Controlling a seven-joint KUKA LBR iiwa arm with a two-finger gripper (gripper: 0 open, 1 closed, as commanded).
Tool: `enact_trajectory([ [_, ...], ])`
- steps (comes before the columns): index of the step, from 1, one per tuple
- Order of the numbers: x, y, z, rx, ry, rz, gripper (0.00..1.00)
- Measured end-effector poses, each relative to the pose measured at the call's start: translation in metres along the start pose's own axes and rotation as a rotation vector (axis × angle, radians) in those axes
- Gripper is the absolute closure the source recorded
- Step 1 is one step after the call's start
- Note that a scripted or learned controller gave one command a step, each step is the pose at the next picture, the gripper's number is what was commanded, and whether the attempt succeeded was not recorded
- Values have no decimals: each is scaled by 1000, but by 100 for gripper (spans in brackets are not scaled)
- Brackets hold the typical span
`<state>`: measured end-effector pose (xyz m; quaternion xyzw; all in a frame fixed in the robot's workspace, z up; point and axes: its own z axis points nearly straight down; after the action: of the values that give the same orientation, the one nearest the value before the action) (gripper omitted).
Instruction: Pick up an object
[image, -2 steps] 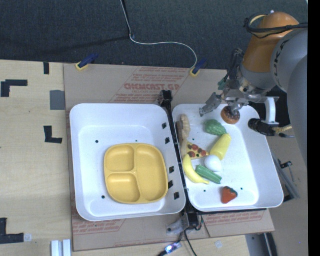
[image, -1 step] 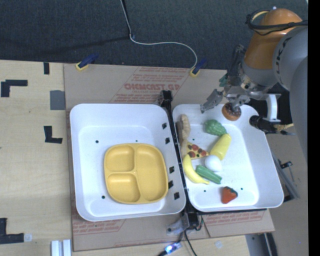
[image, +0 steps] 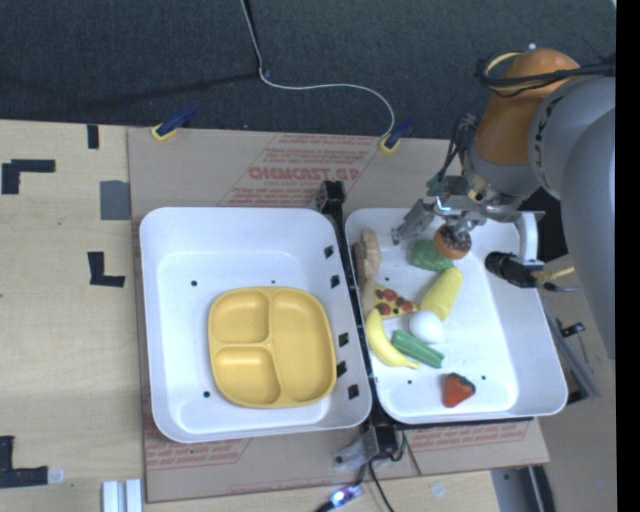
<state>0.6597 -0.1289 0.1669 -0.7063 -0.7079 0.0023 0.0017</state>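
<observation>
Over the right bin (image: 520, 400), the end effector (image: 432, 222) hangs (grip state unclear) above toy food.

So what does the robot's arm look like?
It is a thick, rounded grey arm with a shiny orange band above the wrist. Thin dark cables loop over that band. At its tip sits a small silvery metal end effector with dark parts.
</observation>
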Motion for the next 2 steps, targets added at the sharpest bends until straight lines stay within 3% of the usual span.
enact_trajectory([
  [1, 7, 0, 48, -18, -10, 0, 0],
  [2, 5, 2, 48, -24, -10, 1, 0],
])
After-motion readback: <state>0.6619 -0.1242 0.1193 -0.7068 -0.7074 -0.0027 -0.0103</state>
